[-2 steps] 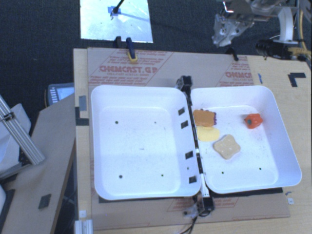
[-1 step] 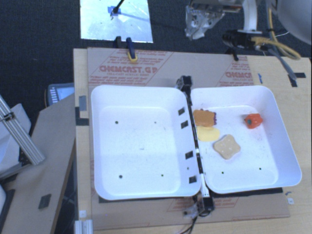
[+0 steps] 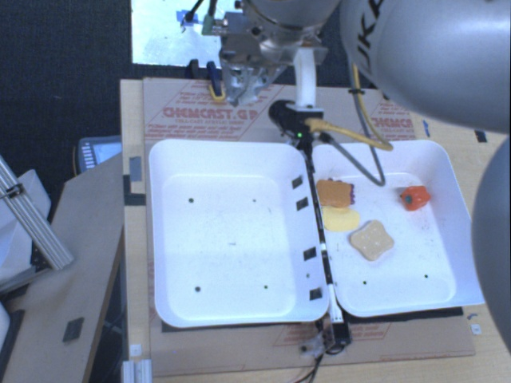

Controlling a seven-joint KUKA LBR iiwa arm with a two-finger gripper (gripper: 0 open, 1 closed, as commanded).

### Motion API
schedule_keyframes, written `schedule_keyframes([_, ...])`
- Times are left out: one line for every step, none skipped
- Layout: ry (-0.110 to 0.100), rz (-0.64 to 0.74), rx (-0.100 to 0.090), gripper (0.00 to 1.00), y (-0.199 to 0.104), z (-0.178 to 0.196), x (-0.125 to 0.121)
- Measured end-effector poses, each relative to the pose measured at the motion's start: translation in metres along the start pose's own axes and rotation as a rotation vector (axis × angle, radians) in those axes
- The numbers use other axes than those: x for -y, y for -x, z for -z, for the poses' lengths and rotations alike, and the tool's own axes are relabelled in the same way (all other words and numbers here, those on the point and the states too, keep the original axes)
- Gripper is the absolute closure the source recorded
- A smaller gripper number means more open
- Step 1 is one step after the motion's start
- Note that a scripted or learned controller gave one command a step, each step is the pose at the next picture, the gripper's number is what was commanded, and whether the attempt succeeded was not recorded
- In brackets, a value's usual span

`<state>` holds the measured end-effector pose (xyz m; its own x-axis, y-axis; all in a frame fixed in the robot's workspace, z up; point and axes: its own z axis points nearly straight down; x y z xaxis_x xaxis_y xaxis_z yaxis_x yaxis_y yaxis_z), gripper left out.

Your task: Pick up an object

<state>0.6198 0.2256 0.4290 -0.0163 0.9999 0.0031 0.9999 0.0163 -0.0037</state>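
The arm (image 3: 415, 38) fills the upper right of the camera view, its grey casing carrying part of the KUKA lettering and an orange band at the very top. Its gripper (image 3: 239, 82) hangs above the far edge of the bench, over the brown cardboard sheet (image 3: 200, 114) printed with red lettering, beyond the far rim of the left bin (image 3: 160, 238) — whether the jaws stand open or closed cannot be told from here, and nothing is seen between them. The objects all lie in the right bin (image 3: 447, 278), well apart from the gripper. A brown-and-orange piece with a purple patch (image 3: 335, 193) sits close to the divider between the bins, a flat yellow piece (image 3: 342, 219) lies just in front of it and touches it, and a tan toast-like slice (image 3: 371, 240) rests just beside the yellow one, nearer the camera. A small red-orange object (image 3: 414, 198) lies apart toward the right wall. A yellow cable (image 3: 351, 136) and a grey one run from a black fitting (image 3: 291, 118) across the far rim of the right bin.
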Motion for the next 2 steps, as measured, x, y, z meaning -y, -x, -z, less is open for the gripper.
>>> schedule_keyframes([0.015, -0.009, -0.002, 1.00, -0.010, 0.094, -0.015])
schedule_keyframes([0.008, -0.012, 0.002, 1.00, -0.008, 0.107, -0.038])
